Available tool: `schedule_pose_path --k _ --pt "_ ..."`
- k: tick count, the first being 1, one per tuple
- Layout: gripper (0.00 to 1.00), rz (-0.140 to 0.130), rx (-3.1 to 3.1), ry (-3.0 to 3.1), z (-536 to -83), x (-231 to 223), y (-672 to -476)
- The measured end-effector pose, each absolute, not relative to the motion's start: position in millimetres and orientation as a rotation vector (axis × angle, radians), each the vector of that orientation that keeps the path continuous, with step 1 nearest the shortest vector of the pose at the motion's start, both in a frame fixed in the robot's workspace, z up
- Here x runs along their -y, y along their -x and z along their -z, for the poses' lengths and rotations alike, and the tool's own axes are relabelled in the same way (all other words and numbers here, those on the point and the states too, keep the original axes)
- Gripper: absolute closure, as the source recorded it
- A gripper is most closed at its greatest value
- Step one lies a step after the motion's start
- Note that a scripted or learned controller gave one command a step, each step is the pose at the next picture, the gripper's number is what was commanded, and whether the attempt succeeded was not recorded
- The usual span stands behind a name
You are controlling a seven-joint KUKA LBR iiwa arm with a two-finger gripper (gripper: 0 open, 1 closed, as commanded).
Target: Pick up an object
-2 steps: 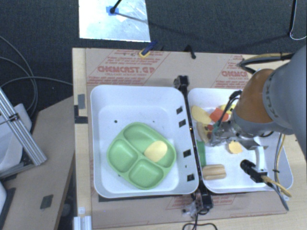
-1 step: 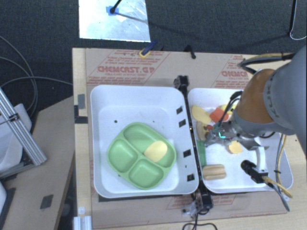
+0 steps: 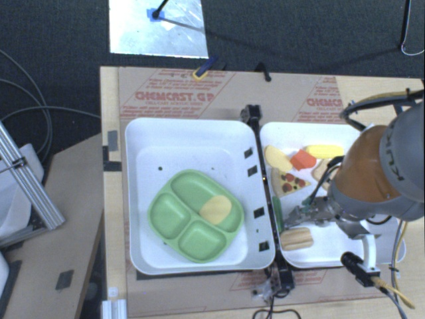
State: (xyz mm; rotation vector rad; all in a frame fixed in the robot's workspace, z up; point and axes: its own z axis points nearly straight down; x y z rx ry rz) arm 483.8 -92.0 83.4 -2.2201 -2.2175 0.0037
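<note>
Here, the arm's hand [image 3: 300, 212] is hovering low in the right bin [image 3: 345, 261], its opening impossible to tell, just above a tan bread roll [image 3: 297, 238] near the front-left corner. The roll is looking light and soft, best pinched across its middle. Roughly five toy foods are sharing that bin, while one green divided plate [image 3: 194, 215] carrying one yellow piece [image 3: 216, 209] is sitting in the left.

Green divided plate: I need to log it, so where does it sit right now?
The green divided plate lies in the left white bin, toward its front, with a pale yellow piece resting in its right compartment.
</note>
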Motion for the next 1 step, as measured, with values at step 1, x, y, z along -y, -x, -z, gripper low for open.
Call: schedule_pose_path --k 1 --pt "0.00 -0.001 2.226 2.221 -84.2 85.1 -486.7"
